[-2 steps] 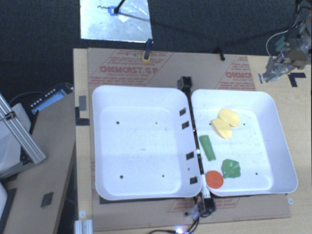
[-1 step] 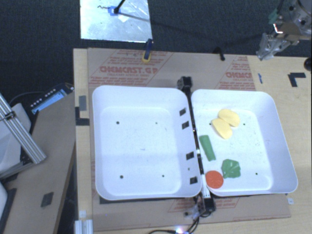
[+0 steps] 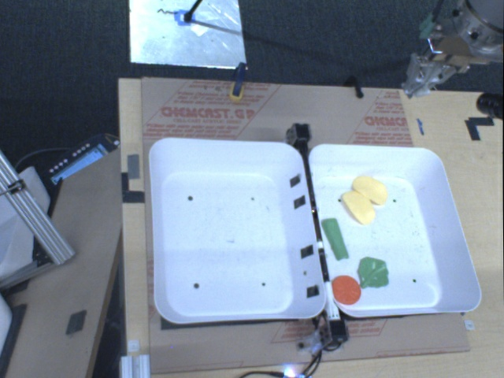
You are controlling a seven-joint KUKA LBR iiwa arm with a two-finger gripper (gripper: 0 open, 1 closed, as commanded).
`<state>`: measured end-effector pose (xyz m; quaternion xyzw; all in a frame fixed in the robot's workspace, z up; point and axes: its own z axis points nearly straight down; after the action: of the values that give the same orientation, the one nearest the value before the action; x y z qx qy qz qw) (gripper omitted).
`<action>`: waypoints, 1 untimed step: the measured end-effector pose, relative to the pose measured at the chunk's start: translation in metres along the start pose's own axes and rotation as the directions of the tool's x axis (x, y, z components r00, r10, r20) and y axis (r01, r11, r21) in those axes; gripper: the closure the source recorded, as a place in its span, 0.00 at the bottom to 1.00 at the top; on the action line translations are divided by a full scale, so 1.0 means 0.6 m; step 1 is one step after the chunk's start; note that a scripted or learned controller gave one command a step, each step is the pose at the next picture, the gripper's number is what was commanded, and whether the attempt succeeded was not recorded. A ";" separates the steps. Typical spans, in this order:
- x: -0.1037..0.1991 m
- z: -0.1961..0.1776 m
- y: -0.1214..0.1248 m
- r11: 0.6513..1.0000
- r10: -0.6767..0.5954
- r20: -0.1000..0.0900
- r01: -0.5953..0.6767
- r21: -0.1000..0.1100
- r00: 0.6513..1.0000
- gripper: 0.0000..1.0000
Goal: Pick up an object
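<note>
- You have two bins side by side on the bench (image 3: pixel 205 105): the left bin (image 3: pixel 228 231) at frame centre-left, the right bin (image 3: pixel 429 235) touching it at the right.
- In the right bin, two rounded pieces (image 3: pixel 365 198) lie touching near its upper middle.
- Below them a bar (image 3: pixel 334 239) lies along the bin's left wall.
- At the lower left of that bin you see a disc (image 3: pixel 346 289), with a leaf-shaped piece (image 3: pixel 373 272) just to its right.
- The tool (image 3: pixel 425 69) hangs at the frame's upper right, beyond the bins.

left bin (image 3: pixel 228 235): open floor | right bin (image 3: pixel 441 211): objects crowd left half, right side free
</note>
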<state>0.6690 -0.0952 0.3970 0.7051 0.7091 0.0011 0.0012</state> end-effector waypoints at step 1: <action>-0.001 0.037 -0.001 1.000 0.003 0.001 -0.003 0.002 1.000 1.00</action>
<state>0.6687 -0.0960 0.3746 0.7061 0.7081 0.0001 0.0009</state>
